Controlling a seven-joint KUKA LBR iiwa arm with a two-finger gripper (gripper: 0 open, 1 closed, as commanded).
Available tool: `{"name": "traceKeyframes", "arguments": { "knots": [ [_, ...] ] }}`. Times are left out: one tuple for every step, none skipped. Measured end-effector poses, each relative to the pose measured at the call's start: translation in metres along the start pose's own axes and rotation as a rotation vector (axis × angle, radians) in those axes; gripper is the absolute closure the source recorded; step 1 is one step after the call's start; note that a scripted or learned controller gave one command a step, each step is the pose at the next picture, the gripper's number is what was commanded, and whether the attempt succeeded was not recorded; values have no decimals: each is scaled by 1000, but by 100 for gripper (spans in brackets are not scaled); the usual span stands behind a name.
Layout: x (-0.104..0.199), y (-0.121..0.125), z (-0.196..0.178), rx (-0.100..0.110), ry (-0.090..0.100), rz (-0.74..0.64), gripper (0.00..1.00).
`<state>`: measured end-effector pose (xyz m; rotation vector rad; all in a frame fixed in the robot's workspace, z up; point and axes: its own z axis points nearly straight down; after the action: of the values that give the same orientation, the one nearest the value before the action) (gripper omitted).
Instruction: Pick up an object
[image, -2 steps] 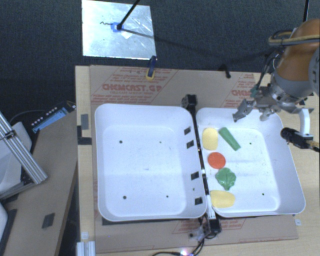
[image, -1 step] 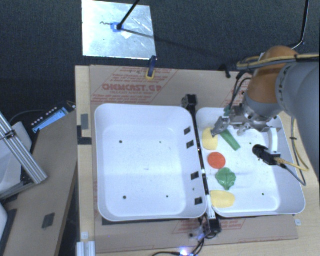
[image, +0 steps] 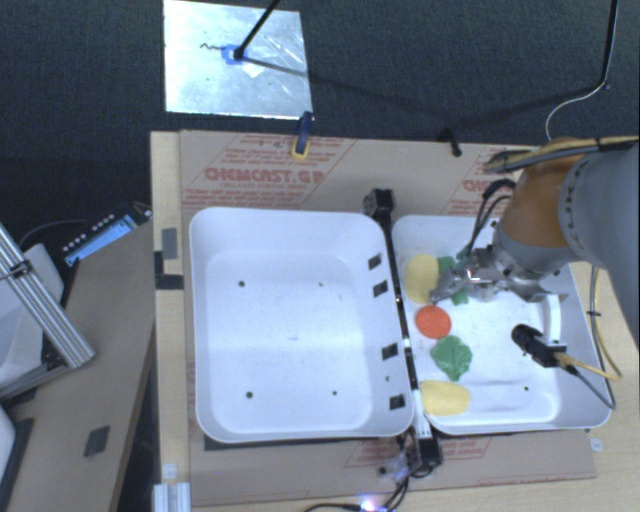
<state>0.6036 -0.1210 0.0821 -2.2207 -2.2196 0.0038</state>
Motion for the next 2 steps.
{"name": "traceKeyframes", "arguments": {
  "knots": [
    [25,69,-4,-12,0,-9,0],
    [23,67,-16,-10,0,-7,100]
  ]
}}
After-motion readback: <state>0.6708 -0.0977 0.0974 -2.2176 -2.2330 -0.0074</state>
